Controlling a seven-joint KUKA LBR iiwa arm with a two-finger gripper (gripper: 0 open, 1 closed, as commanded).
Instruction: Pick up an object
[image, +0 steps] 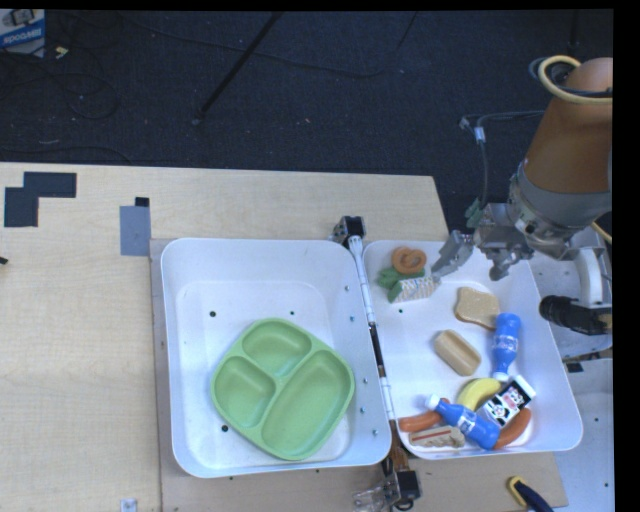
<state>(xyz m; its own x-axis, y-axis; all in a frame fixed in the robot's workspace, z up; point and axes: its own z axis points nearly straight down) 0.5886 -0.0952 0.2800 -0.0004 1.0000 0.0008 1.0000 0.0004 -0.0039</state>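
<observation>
The right bin (560, 400) holds several toy foods. At its far end lie an orange ring-shaped piece (407, 260) and a green and white piece (413, 288). A toast slice (477, 307), a tan bread roll (457, 352) and an upright blue bottle (506, 344) sit mid-bin. At the near end are a banana (479, 389), a black and white carton (504, 402), a second blue bottle (466, 420) and a hot dog (432, 431). My gripper (475, 258) hangs over the bin's far right part, above the toast, open with nothing between its fingers.
The left bin (180, 300) holds a green divided plate (283, 387). A dark clamp (350, 228) sits at the far end of the ridge between the bins. The arm's grey and orange body (565, 150) rises at the right. Wooden bench lies to the left.
</observation>
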